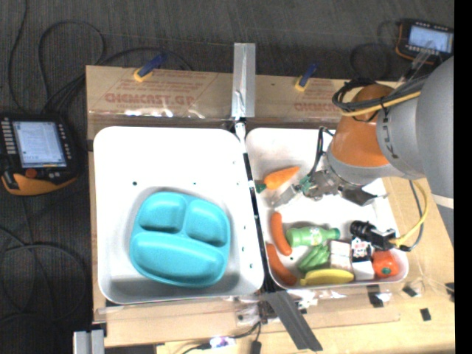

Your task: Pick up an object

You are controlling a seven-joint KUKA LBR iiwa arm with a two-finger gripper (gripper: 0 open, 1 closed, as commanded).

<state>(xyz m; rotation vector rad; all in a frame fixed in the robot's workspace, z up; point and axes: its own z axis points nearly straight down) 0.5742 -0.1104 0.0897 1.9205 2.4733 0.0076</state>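
Observation:
My gripper (308,186) hangs low in the right bin (259,147), just right of an orange toy carrot (282,177) that lies near the bin's left wall. Below the gripper lie a red sausage (278,231), a green bottle (312,236) on its side and a green pod (314,257). Along the front wall sit an orange sausage (280,265), a yellow banana (328,276), a white box (341,255) and a red tomato (383,265). Nothing shows held in the gripper.
The left bin (118,153) holds a turquoise divided plate (179,236). A cardboard sheet (169,98) with clamps lies behind both bins. A handheld pendant (35,152) rests on the floor at the left, with cables around it.

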